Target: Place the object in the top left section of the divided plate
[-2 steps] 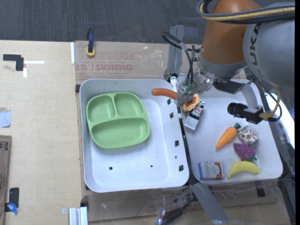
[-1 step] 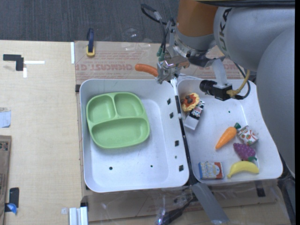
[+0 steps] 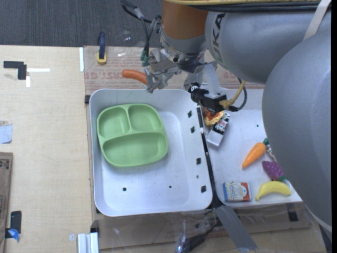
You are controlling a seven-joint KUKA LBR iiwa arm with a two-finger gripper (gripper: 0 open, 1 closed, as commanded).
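Observation:
The green divided plate (image 3: 132, 135) lies in the left white bin (image 3: 158, 194), toward its far left; it has two small sections on the far side and one long section on the near side, all bare. My gripper (image 3: 151, 81) hangs over the bin's far rim, just beyond the plate's top right section. A slim orange object (image 3: 134, 75) sticks out to the left from between the fingers, which are shut on its right end. It is off the bench, above the cardboard strip behind the bin.
The right bin (image 3: 237, 141) holds a carrot (image 3: 254, 154), purple grapes (image 3: 272, 168), a banana (image 3: 274, 190), a small carton (image 3: 236, 191) and a white-and-black packet (image 3: 218, 132). A blue-handled clamp (image 3: 101, 53) stands behind the left bin.

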